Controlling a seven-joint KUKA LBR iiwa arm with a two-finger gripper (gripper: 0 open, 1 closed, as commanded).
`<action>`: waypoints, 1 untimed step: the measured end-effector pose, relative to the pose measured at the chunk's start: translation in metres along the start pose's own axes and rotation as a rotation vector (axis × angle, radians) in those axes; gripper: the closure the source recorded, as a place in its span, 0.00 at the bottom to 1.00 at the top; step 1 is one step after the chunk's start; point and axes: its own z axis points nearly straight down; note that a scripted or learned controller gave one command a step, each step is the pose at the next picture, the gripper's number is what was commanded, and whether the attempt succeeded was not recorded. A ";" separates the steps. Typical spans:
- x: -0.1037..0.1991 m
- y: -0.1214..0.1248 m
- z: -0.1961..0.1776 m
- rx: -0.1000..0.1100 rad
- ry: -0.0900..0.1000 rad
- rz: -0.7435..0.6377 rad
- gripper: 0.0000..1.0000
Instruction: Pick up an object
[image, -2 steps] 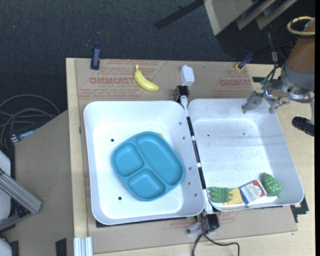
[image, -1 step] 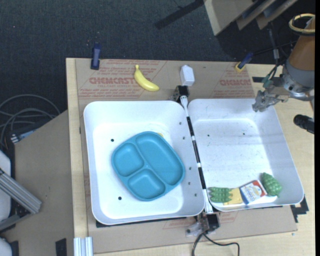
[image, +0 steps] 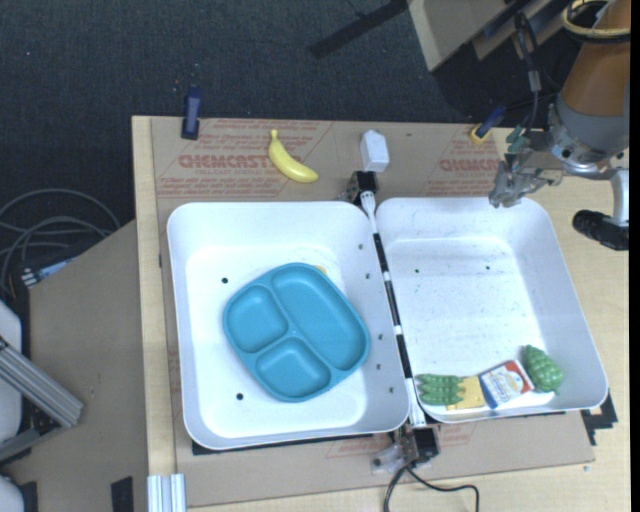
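1. The arm (image: 598, 75) is cut off by the top and right edges.
2. The gripper (image: 510, 188) is too small to read its fingers.
3. The small packet's (image: 505, 385) label is illegible.

Fixed overhead cam, slanted down onto both bins (image: 190, 300).

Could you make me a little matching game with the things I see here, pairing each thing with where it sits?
Things:
1. blue divided plate
2. banana
3. green toy
4. pincer

Places:
A. near corner of the right bin
B. on the board behind the left bin
C. over the far edge of the right bin
D. lying in the left bin

Pairs: 1-D, 2-B, 3-A, 4-C
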 end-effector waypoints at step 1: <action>-0.001 -0.001 0.001 0.003 -0.001 0.001 0.00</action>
